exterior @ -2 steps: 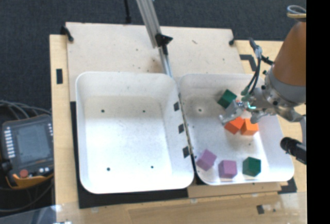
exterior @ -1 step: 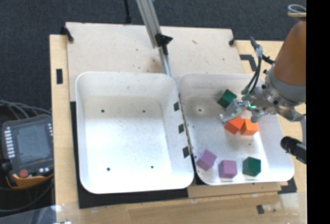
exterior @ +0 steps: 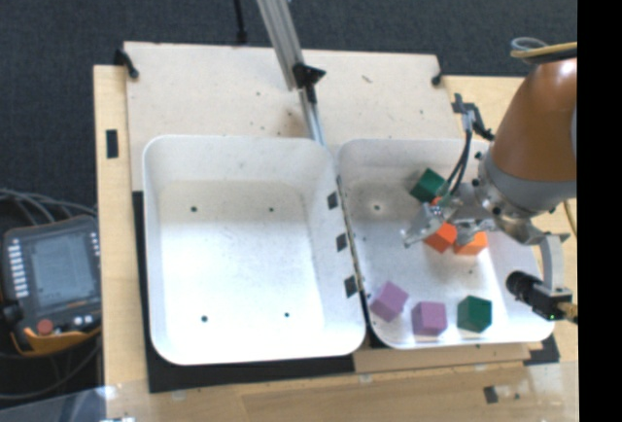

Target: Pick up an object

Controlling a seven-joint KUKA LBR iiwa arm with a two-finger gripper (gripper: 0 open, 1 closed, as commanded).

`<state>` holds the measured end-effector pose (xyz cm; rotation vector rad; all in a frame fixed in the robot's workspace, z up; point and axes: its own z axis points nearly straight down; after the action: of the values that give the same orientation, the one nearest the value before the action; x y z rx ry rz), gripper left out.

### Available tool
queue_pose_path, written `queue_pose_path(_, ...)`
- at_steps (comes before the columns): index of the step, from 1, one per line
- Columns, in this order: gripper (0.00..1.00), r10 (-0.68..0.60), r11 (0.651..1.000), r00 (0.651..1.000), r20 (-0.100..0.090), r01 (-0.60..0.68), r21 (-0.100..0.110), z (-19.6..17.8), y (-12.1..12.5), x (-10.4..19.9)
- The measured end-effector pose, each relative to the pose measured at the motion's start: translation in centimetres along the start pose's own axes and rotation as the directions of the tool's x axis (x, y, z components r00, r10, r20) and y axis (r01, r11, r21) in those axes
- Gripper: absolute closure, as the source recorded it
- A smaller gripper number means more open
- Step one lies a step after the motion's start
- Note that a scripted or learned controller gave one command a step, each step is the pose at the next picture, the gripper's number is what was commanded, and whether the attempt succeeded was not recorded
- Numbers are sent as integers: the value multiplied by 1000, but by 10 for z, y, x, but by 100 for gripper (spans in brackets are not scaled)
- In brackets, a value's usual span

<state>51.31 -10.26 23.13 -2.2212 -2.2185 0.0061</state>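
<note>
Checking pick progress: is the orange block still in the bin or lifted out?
Cannot tell if lifted. The orange block sits within the right bin's outline, right at the gripper, but the slanted view does not show whether it rests on the floor.

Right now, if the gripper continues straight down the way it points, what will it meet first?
Most likely the orange block directly under the gripper, with a second orange block beside it. Depth is unclear from this slanted view, so it may already touch.

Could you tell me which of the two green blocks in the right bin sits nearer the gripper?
The upper green block, just above the gripper. The other green block lies along the bin's near edge, beside the purple blocks.
</note>
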Motion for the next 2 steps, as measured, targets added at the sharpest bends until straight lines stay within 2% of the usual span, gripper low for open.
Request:
queue_pose_path(1, 0, 1, 1000, 1000, 0, -1, 1, 60, -5, -8)
queue_pose_path(2, 0, 1, 1000, 1000, -1, -1, 0, 103, -3, -14)
